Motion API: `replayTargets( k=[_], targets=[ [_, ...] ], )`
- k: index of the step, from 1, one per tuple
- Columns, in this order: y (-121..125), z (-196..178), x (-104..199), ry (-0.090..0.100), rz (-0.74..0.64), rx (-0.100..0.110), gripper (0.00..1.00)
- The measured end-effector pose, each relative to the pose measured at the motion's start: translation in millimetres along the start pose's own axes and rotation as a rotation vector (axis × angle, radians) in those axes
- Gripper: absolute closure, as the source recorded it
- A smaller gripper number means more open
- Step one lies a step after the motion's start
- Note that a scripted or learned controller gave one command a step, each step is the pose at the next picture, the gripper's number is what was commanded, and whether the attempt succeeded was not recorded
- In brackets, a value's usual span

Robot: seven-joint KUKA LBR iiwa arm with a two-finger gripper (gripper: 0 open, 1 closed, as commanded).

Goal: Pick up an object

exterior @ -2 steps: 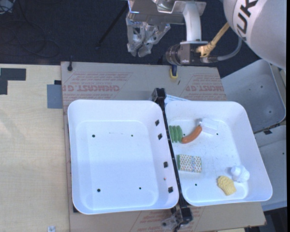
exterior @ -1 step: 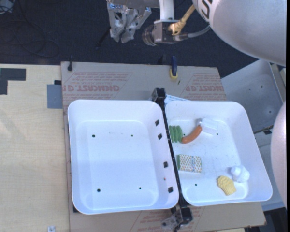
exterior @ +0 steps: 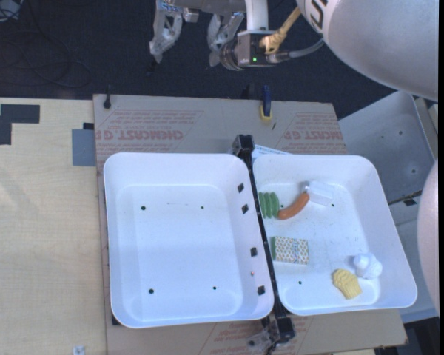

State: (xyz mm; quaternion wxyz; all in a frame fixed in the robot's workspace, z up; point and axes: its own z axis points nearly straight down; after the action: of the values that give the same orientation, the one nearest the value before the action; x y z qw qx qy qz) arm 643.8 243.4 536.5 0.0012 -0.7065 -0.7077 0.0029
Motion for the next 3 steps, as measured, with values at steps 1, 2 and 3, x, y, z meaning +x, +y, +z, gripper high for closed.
replayTargets(
  k=[1,2,3],
  targets=[
    [-0.1,-9.4,0.7,-0.002,-0.003,0.003,1.00],
    [-0.2,-9.1,1.0,-0.002,-0.004,0.004,0.00],
    [-0.4,-18.3,2.3,-0.003,-0.007,0.006,1.00]
  ],
)
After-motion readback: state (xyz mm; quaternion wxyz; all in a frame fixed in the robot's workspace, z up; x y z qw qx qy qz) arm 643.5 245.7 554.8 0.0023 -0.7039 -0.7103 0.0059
